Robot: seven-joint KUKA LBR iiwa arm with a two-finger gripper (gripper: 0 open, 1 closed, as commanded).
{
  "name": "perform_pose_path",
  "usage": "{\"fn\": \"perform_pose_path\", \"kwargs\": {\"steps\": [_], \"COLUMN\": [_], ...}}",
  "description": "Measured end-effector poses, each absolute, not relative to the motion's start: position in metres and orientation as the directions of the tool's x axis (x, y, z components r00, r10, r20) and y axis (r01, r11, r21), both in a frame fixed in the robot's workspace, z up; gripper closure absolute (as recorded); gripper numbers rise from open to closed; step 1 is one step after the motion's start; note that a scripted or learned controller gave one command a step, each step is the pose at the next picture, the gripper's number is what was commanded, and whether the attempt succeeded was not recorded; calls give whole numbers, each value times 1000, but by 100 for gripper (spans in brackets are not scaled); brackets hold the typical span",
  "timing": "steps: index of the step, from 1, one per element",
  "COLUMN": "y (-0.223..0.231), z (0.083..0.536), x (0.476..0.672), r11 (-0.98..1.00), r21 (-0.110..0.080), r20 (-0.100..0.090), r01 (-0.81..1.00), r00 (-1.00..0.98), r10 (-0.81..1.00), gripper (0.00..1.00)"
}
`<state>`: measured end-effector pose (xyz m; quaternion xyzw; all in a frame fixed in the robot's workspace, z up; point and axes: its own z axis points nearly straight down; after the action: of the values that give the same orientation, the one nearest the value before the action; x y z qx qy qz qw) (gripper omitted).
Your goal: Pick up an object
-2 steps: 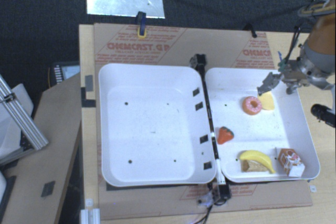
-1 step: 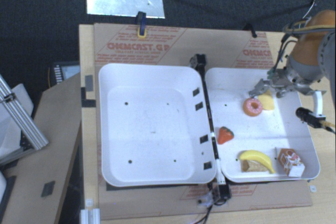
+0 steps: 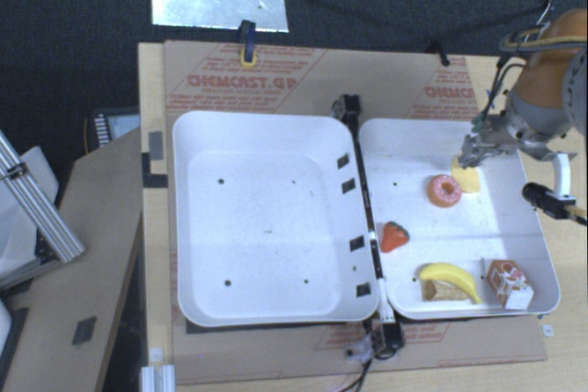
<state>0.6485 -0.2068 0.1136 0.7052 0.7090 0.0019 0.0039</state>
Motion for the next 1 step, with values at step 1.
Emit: {"fn": "perform_pose_path", "kwargs": {"steps": [1], "y": [-207], "z": [125], "x": [650], "r11": [8], "r21": [12], "r20": [-4], "r01": [1000], "r00": [-8], "r10": [1000], "gripper": [100]}}
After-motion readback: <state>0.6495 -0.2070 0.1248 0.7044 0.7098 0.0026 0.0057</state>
